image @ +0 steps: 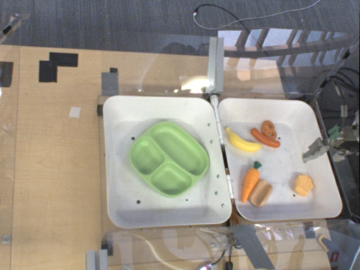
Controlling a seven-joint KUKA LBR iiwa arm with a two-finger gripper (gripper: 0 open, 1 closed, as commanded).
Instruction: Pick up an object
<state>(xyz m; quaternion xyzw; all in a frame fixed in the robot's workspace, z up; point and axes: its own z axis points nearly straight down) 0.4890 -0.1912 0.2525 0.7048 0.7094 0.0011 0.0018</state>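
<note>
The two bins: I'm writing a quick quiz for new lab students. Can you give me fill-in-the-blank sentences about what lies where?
1. The green divided plate lies in the ____ bin.
2. The carrot touches the bread roll on the roll's ____ side.
3. The banana is coloured ____.
4. The gripper hangs over the right bin's ____ edge.

Missing words: left; left; yellow; right

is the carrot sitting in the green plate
No, the carrot lies in the right bin beside a bread roll, while the green plate is in the left bin.
</note>
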